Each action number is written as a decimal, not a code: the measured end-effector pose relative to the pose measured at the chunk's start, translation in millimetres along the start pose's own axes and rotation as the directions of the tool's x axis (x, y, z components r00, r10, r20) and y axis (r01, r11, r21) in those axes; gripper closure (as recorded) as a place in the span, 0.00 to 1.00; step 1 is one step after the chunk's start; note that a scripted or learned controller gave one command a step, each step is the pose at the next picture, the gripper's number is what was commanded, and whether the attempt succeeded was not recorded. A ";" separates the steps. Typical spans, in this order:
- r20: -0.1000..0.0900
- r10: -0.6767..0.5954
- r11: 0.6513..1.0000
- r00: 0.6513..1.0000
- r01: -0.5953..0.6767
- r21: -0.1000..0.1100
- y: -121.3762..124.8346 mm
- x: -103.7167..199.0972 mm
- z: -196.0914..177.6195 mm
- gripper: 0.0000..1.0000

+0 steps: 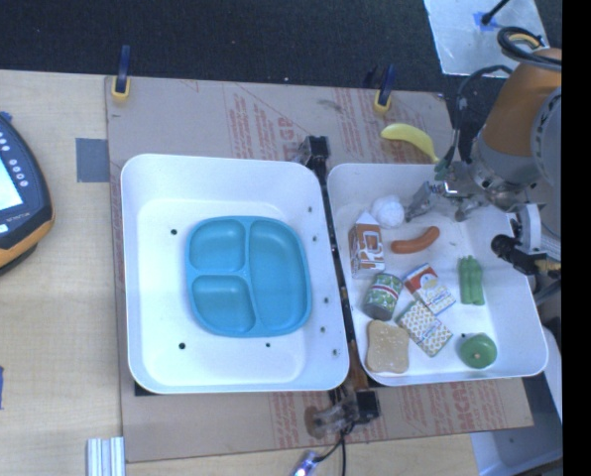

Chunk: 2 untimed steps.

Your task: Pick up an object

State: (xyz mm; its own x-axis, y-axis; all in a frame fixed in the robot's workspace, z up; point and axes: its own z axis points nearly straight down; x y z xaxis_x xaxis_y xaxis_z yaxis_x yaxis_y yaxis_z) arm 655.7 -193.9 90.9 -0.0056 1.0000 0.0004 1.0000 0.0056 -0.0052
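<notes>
The jaws [426,198] hang spread open over the right bin [514,365] near its far edge, gripping nothing, just beside a white ball [388,209]. The sausage [414,239] lies just below them, long axis running left-right, slightly tilted.

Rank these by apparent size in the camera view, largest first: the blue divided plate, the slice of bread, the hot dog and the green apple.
1. Blue divided plate
2. Slice of bread
3. Hot dog and green apple: too alike in apparent size to rank.
</notes>
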 end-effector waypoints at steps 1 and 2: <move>0.000 0.000 1.000 1.000 0.000 0.001 -87.2 61.5 -0.2 0.00; 0.002 -0.003 1.000 1.000 0.003 0.003 -87.0 60.1 -10.8 1.00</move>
State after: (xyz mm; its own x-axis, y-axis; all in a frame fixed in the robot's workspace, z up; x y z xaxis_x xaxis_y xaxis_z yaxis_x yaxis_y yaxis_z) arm 568.4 -134.3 102.1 -0.0085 1.0000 -0.0019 0.9999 0.0085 -0.0078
